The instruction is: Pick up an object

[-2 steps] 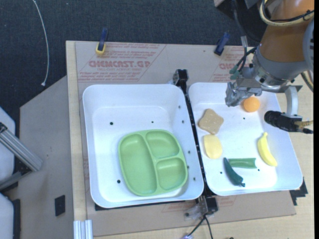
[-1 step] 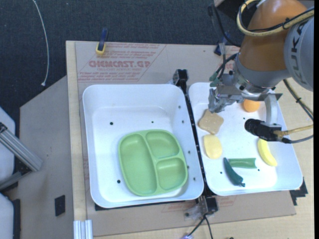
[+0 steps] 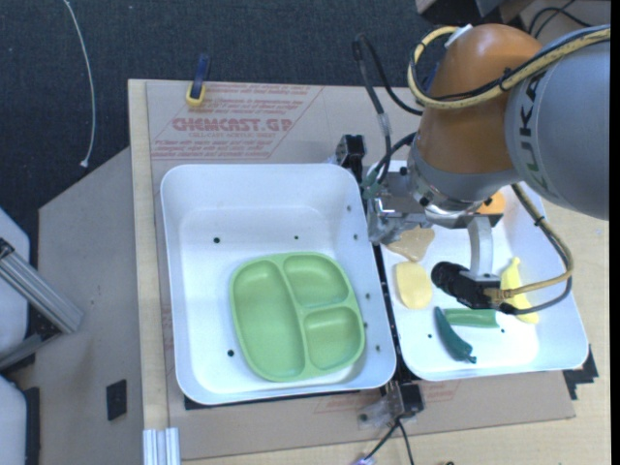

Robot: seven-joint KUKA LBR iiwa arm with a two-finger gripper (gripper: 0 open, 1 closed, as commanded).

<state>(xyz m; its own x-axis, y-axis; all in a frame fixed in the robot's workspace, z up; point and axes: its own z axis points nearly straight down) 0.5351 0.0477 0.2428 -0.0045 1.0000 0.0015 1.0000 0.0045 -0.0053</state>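
While the gripper (image 3: 399, 219) hangs low over the right white bin (image 3: 554, 353), just above a pale tan wedge (image 3: 412, 244), nothing shows lifted. Whether it grips cannot be told. A yellow oval piece (image 3: 414, 286) lies near. Pickup not yet done.

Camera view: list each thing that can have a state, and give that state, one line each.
Green divided plate, lying flat, right way up, compartments bare, in the left bin.
Pale yellow piece, lying loose on the right bin's floor.
Tan piece, lying in the right bin, partly under the arm.
Dark green piece, lying loose, apart from the arm.
Arm, reaching over the right bin.
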